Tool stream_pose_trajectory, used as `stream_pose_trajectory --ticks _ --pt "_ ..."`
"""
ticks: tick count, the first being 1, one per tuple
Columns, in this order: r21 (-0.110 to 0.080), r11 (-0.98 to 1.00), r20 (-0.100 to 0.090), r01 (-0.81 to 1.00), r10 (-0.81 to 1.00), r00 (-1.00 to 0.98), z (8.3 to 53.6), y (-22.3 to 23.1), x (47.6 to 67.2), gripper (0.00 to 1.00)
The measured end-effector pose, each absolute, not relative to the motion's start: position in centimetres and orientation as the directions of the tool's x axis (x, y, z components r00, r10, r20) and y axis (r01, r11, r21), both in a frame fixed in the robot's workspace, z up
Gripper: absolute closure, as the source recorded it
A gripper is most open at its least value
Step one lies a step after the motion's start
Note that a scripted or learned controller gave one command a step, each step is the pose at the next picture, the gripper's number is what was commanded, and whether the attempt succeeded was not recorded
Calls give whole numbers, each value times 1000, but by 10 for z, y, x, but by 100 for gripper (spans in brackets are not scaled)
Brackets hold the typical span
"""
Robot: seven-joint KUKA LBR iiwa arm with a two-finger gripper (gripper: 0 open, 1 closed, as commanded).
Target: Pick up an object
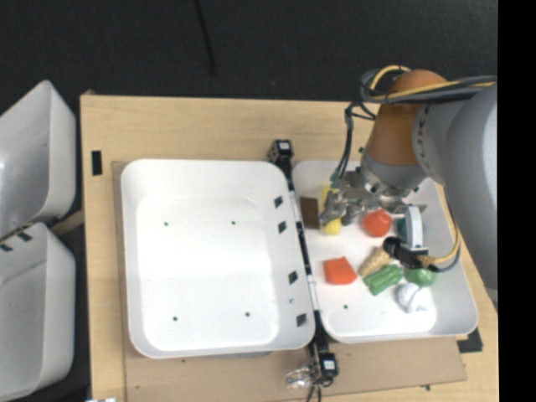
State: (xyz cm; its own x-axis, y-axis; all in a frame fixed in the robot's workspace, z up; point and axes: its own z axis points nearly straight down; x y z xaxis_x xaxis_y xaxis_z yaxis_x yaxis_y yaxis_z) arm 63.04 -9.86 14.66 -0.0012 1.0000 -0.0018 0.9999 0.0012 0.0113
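- Camera view looks down at a slant on a wooden bench carrying two shallow white bins side by side.
- Left bin takes up the middle of the bench, nothing but bare white floor with a few small dark dots on it.
- Black clips run down the seam where the two bins meet, roughly along the bench's centre line.
- Right bin sits toward the bench's right edge and that's where all the stuff is.
- Brown block is tucked right up against the right bin's left wall, near its far end.
- Yellow piece is just beside the brown block, directly under the gripper.
- Gripper is down low in the far-left part of the right bin; honestly I can't make out how its tips are set, too small and cluttered.
- Orange-red block lies near the middle of the right bin, apart from the gripper.
- Red rounded thing sits just right of the yellow piece.
- Tan cone-ish object and a green piece are touching or nearly so.
- White-grey lump is nearest the right bin's front-right corner.
- Arm, grey with an orange band, reaches in over the bench's far-right corner.
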Motion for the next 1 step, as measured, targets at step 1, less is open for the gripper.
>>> stream_pose_trajectory --ticks 1 --pt "13 9 -1 1000 1000 -9 206 -35 681 100"
